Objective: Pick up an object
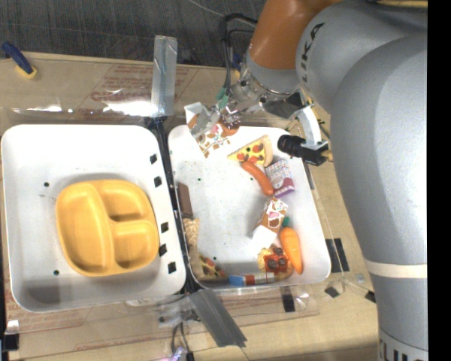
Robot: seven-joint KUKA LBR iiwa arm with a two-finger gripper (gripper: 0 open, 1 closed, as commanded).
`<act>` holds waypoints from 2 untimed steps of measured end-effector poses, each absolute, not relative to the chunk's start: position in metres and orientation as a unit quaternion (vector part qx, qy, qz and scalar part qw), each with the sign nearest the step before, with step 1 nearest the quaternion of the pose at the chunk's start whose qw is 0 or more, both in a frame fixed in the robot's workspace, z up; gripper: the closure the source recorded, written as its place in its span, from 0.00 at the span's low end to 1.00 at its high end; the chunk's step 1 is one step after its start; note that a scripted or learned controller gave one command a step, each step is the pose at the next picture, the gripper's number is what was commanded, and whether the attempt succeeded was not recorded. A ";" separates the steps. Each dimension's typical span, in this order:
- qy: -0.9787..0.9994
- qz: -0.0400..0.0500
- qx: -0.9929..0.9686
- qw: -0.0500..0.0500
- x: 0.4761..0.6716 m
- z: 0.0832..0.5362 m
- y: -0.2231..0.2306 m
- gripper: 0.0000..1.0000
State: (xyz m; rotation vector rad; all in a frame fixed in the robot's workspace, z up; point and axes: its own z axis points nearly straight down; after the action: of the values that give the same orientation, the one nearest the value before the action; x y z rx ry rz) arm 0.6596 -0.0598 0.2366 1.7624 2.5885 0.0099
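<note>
The gripper (227,113) hangs over the right bin's (218,209) far corner by a small carton (205,132); its grasp state is unclear, pickup unconfirmed

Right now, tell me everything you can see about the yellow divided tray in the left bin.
The yellow tray looks like smooth moulded plastic with rounded corners. Ridges split it into one long compartment and two smaller ones. It lies flat and right side up, slightly askew, near the middle of the left bin, resting on the bin's floor, with nothing in it.

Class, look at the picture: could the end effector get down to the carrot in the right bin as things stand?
Probably yes. The carrot lies uncovered near the right bin's front corner, nothing lying over it, though toy food crowds its sides.
</note>
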 end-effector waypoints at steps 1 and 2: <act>0.829 -0.001 0.560 0.000 0.658 0.240 -0.059 1.00; 0.795 -0.002 0.607 -0.002 0.656 0.235 -0.053 1.00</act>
State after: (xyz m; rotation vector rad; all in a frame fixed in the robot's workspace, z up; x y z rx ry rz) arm 0.6564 -0.0528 0.2351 1.9078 2.5007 -0.0048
